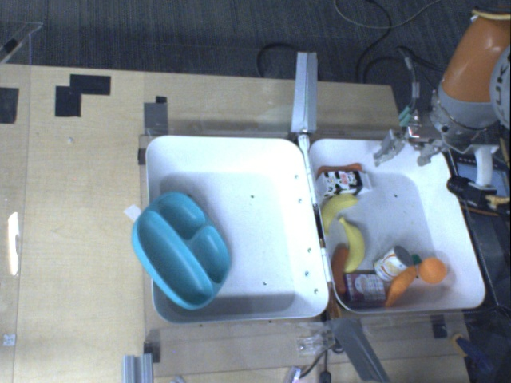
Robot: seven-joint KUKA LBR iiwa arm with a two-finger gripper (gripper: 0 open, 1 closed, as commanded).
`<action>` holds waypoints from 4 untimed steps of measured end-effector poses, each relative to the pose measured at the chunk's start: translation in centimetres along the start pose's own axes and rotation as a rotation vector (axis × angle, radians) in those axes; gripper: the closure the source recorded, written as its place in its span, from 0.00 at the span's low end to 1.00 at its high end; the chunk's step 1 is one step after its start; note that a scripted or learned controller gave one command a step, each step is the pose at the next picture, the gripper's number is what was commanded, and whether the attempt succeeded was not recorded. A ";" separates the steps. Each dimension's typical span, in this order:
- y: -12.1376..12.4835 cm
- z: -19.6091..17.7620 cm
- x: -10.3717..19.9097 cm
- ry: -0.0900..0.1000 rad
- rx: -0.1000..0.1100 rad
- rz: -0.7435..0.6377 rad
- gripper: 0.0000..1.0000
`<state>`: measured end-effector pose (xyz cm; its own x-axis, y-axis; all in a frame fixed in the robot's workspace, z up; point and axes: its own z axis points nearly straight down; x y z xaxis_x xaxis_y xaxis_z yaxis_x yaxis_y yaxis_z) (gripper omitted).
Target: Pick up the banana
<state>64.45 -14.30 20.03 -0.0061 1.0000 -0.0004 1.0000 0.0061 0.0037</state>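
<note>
Above the far rim of the right bin point(447, 214), your tool point(407, 148) hangs with its fingers spread wide and nothing between them. Nearer you in that bin, the banana point(348, 228) lies against the left wall, just below a small carton point(342, 182), with a carrot point(411, 278) and other clutter toward the near edge. The left bin point(239, 174) carries a blue divided tray point(182, 250). Nothing is grasped yet, so you have the reach, descent, closing and lift left to do.
</note>
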 end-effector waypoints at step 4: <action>-11.3 11.0 1.2 -0.005 -0.007 -0.531 0.00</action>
<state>53.18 -13.17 8.97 -0.5116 0.8592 -0.0084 0.8591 0.5117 0.0088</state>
